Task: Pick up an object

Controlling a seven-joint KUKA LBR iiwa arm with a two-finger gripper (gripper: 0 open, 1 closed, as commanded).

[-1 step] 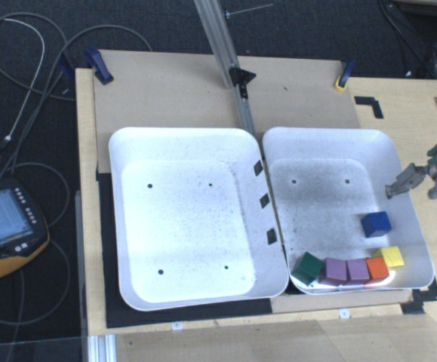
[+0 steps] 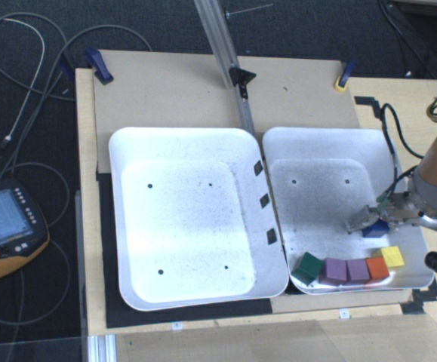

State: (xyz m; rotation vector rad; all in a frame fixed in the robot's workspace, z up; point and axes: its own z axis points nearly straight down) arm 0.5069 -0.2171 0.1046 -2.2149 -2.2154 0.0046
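Note:
In the right bin [image 2: 316, 153], several blocks lie in a row along the front wall: green [image 2: 307, 268], purple [image 2: 336, 270], a second purple [image 2: 358, 270], orange [image 2: 377, 268] and yellow [image 2: 392, 257]. A blue block [image 2: 375, 231] sits just behind the yellow one. My gripper [image 2: 364, 222] is low over the bin floor, directly at the blue block, which is partly hidden under it. The grey arm [image 2: 433, 178] comes in from the right edge.
The left bin [image 2: 131, 153] lies beside the right one, with black clips [image 2: 263, 200] on the shared wall. A metal pole [image 2: 216, 29] rises behind the bins. Blue [image 2: 97, 66] and yellow [image 2: 344, 75] clamps hold the board. A black cable [image 2: 390, 138] runs behind the right bin.

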